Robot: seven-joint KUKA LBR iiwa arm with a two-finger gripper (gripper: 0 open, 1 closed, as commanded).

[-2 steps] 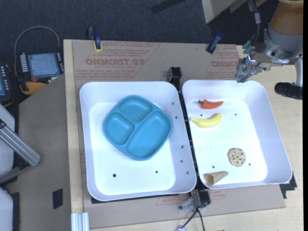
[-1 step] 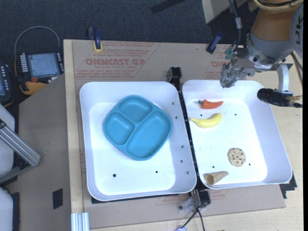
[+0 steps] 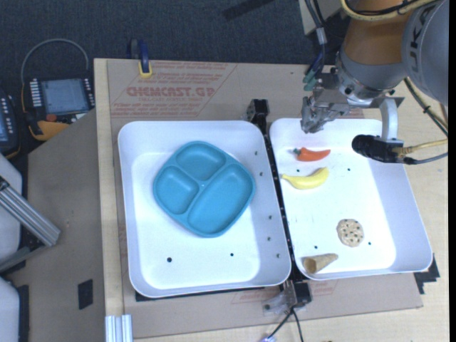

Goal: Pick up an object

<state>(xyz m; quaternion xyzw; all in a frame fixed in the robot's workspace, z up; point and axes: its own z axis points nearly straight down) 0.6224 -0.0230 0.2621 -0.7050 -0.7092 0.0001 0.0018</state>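
My gripper [image 3: 311,125] hung over the far rim of the right bin [image 3: 399,212], fingers pointing down. At this angle I could not tell how far apart they stood, and nothing showed between them.

The nearest candidates lay just below it in the picture: a small orange-red carrot [image 3: 313,154] and, beside that, a yellow banana [image 3: 307,179]. A round cookie [image 3: 350,231] and a tan cone [image 3: 318,262] sat nearer the camera, well apart from the tool.

Risks, as I judged them:
- Carrot and banana lay close together, so a descent aimed between them could nudge both and close on neither.
- Both sat near the wall shared with the left bin [image 3: 142,248], and a finger might catch that wall.
- The carrot looked low and smooth, and it could roll or slip out as the fingers shut.
- The cookie looked flat, leaving little to close on.

Surface: two shallow white bins on a cardboard-covered bench [image 3: 107,98], the left one bearing a blue divided plate [image 3: 204,188]. Room: dark carpet beyond, and a handheld control pendant [image 3: 60,95] with a coiled cable at the left.
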